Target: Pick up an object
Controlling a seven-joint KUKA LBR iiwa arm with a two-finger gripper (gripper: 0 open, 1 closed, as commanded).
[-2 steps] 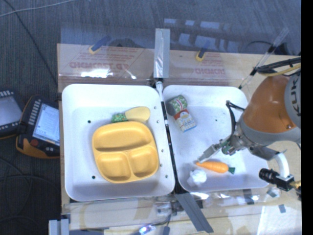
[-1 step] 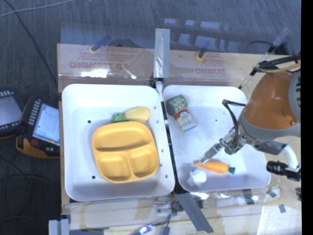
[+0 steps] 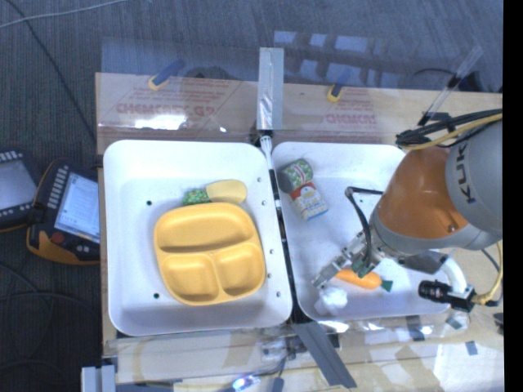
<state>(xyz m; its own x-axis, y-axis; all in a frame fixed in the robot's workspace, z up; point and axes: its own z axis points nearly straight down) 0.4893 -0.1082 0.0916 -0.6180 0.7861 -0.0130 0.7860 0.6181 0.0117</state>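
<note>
On the bench's white right-hand bin (image 3: 392, 158), the gripper (image 3: 347, 266) hung low with an orange carrot-shaped toy (image 3: 359, 280) just beside its tips. I could not tell, from the blur, whether the jaws were parted or clenched. A good grasp probably needed the jaws centred across the carrot's width, clear of the small white lump (image 3: 333, 298) just beyond them.

You've got two white bins, left (image 3: 122, 219) and right (image 3: 359, 158), both smooth plastic with a slight sheen. Yellow divided tray (image 3: 211, 251) looks like matt moulded plastic. The can (image 3: 296, 175) has a glossy printed paper label; the small carton (image 3: 310, 202) beside it looks like printed card. The orange carrot (image 3: 359, 279) looks like smooth plastic. Arm's orange band (image 3: 421, 198) is a glossy painted shell, grey casing (image 3: 486, 178) satin. Bench top (image 3: 163, 100) looks like bare brown board under clear film. Floor (image 3: 49, 72) is a dark ribbed carpet, matt.
</note>
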